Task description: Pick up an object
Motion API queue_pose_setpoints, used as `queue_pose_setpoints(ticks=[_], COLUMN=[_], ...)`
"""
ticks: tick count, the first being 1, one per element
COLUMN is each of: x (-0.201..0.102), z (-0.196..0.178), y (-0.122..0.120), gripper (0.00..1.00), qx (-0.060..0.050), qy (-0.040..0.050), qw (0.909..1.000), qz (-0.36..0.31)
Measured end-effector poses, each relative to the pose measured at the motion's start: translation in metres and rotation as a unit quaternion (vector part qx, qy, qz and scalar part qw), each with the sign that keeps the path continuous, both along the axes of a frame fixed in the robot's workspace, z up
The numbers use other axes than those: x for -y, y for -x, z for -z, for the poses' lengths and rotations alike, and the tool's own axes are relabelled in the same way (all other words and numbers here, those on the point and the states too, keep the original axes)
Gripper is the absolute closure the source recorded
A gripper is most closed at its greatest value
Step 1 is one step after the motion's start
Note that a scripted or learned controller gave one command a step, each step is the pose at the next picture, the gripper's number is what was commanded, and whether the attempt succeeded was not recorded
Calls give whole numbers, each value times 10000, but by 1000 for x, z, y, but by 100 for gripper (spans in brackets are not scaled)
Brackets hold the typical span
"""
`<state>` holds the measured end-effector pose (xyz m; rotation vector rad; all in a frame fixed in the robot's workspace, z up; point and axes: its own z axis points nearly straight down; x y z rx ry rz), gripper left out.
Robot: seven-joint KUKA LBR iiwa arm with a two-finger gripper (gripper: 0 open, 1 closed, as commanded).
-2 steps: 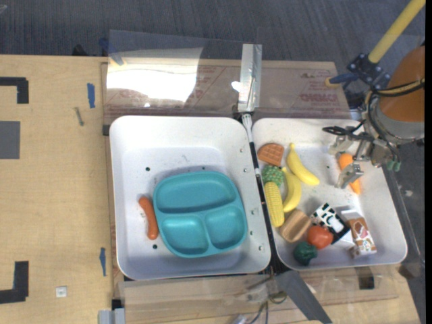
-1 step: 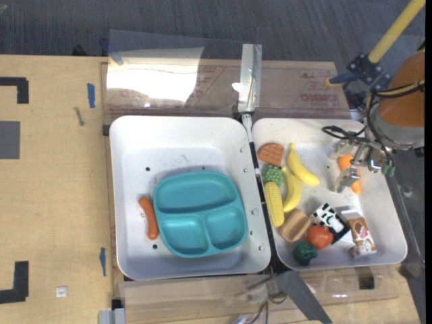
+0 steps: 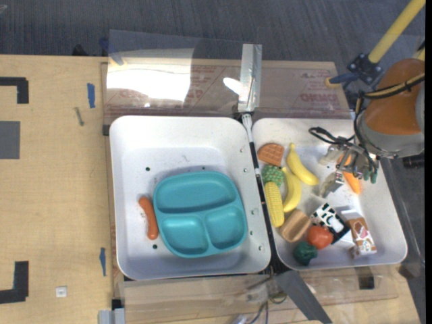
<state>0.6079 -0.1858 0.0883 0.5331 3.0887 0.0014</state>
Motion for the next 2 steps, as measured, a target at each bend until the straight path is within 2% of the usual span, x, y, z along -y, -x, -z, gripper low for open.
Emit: queue_pose_setpoints(ticks=[1,2], x=[-83,-81], z=[-1,-15], y=[29,25], gripper=[0,100], qx=[19,86], qy=[-9,5], qw=[9985,9985], qz=[540,536])
